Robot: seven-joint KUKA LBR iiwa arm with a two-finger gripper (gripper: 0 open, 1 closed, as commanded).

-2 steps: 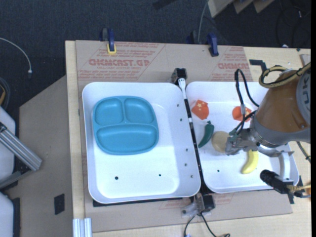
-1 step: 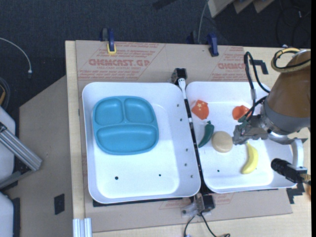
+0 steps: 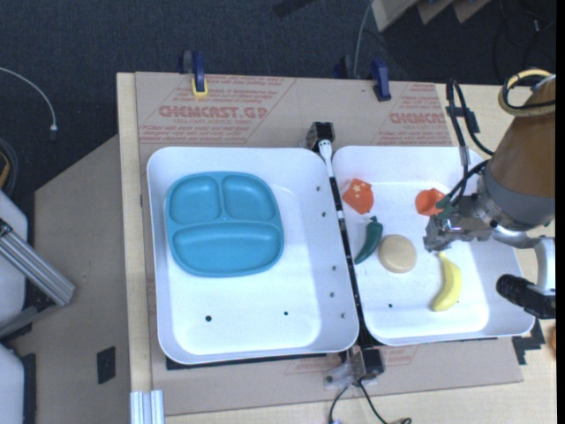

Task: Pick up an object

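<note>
Gripper [image 3: 439, 234] low in the right bin [image 3: 402, 321], between the orange piece [image 3: 427, 202] and banana [image 3: 448, 287].

Whether it's clamped or spread, you cannot tell. Your banana looks light, smooth, curved: pinch across its middle. Beside it sit a tan round [image 3: 397, 254], green pepper [image 3: 368, 239], red-orange piece [image 3: 357, 195]. The left bin [image 3: 256, 325] holds a blue divided plate [image 3: 225, 223].

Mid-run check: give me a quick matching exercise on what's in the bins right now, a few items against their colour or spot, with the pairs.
Items:
1. divided plate
2. banana
3. pepper
4. round bun

Descriptions:
A. green, lying near the divider between the bins
B. blue, alone in the left bin
C. yellow, just below the gripper
D. tan, mid right bin, between pepper and banana

Pairs: 1-B, 2-C, 3-A, 4-D
</note>
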